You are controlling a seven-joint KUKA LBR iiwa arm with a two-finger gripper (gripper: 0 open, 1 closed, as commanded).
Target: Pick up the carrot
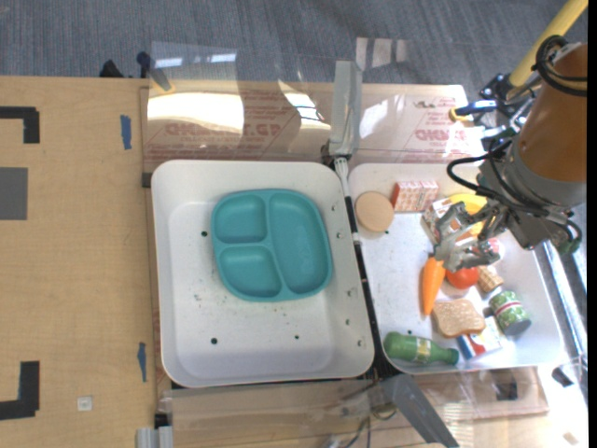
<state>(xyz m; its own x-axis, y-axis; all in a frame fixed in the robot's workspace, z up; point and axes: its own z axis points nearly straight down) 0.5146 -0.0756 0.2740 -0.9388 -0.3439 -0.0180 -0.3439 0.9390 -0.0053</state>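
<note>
The orange carrot (430, 286) lies in the right bin (396, 250), pointing toward the front, near the bin's middle. My gripper (464, 245) hangs just to the right of and behind the carrot's thick top end, above a red tomato-like piece (462, 276). Its fingers look open and nothing shows between them. The carrot lies free on the bin floor, next to the gripper but not inside it.
The right bin is crowded: a tan round disc (374, 211), a pinkish box (415, 194), a yellow piece (471, 203), a bread slice (458, 318), a green bottle (420, 348) and a green can (509, 311). A teal divided plate (272, 244) lies in the left bin (177, 278).
</note>
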